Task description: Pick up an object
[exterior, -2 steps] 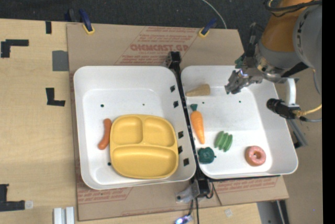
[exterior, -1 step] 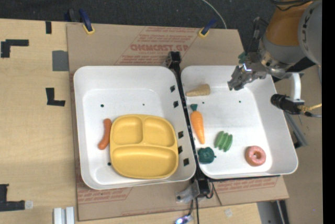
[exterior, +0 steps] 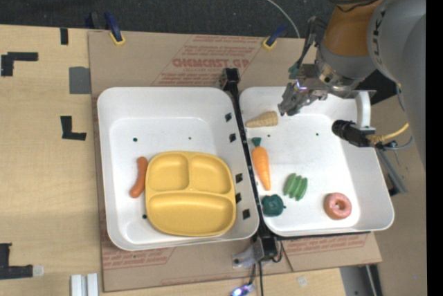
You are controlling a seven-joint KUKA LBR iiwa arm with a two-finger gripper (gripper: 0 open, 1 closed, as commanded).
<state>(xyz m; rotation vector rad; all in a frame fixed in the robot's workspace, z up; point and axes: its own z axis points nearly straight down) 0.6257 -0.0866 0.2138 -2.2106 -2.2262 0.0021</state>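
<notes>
Cone-shaped tan piece (exterior: 262, 120) lies at the far-left of the right bin (exterior: 360, 215), close to the divider, tip pointing left. The jaws (exterior: 291, 105) hang just right of it, at its wide end, nothing seen between them; open or closed — cannot tell from this angle. Toy carrot (exterior: 261, 167) lies near of the cone along the divider, green top far. Green pea pods (exterior: 295, 186) right of the carrot, dark green broccoli-like piece (exterior: 272, 205) at the near-left corner, pink donut (exterior: 338, 205) near-right. Left bin (exterior: 114, 108) holds a yellow divided plate (exterior: 190, 192) with an orange sausage (exterior: 139, 176) touching or just beside its left edge. Arm (exterior: 367, 18) comes in from far right, orange band above the wrist. Both bins sit on a cardboard sheet (exterior: 201, 59) on the bench (exterior: 41, 149).
</notes>
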